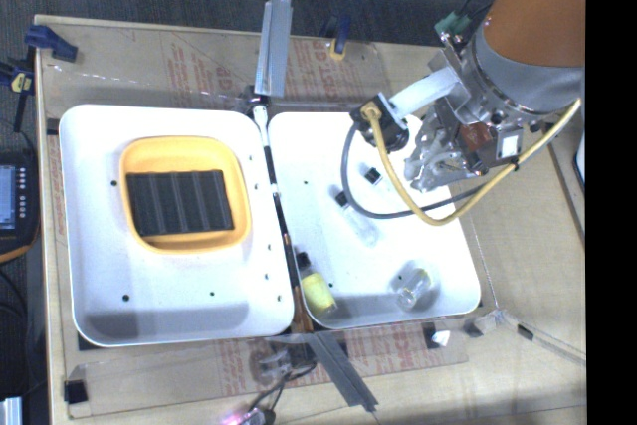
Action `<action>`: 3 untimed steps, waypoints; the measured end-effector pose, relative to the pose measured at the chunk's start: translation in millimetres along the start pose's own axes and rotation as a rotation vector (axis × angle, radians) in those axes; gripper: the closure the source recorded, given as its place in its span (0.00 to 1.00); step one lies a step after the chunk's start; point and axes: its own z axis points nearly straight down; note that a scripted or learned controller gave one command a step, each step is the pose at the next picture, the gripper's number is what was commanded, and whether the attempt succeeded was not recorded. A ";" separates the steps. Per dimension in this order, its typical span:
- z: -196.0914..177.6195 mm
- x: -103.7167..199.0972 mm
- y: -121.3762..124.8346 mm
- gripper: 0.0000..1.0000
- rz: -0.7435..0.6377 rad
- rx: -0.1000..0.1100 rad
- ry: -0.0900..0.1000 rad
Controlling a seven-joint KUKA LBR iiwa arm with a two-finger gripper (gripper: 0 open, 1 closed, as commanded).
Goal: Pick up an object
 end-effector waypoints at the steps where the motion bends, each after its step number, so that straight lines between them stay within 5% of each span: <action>1: 7.4 -3.4 14.8 1.00 -0.002 0.001 -0.004; 2: 20.1 89.2 10.7 1.00 0.000 0.002 -0.008; 3: 99.1 127.2 -83.7 1.00 0.000 0.004 -0.008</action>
